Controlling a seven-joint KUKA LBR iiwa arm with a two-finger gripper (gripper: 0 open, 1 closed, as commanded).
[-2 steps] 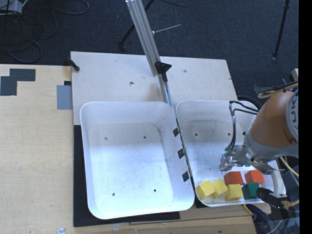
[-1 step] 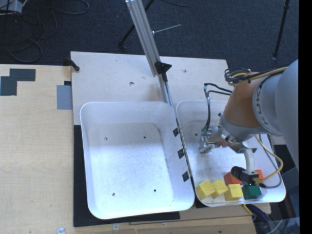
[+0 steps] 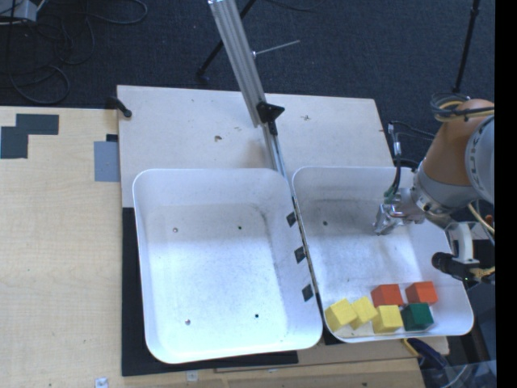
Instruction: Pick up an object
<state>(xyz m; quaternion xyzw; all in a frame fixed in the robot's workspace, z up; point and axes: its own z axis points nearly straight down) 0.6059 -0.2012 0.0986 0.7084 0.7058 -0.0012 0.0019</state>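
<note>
White bins: two shallow trays sit side by side on my table [image 3: 202, 128], the left bin [image 3: 153, 217] and the right bin [image 3: 339, 192], touching along their inner edges.
Blocks: all six lie clustered in the near corner of the right bin. Two yellow blocks [image 3: 342, 313] sit side by side at the left of the cluster, and a third yellow block [image 3: 388, 318] is just right of them. An orange-red block [image 3: 387, 294] and a second orange-red block [image 3: 422, 291] sit behind, and a green block [image 3: 417, 317] is at the right end.
Claw: my claw [image 3: 389, 216] hangs over the far right part of the right bin, well apart from the blocks. It is small and partly blurred, so I cannot tell how far it is open. Nothing is visibly in its grip.
Arm: my grey arm with its orange band [image 3: 452, 148] reaches in from the right edge.
Mast: a slanted metal rail [image 3: 242, 63] rises from between the bins, with a checkered marker at its top.
Writing: no brand, label or lettering can be read anywhere.
</note>
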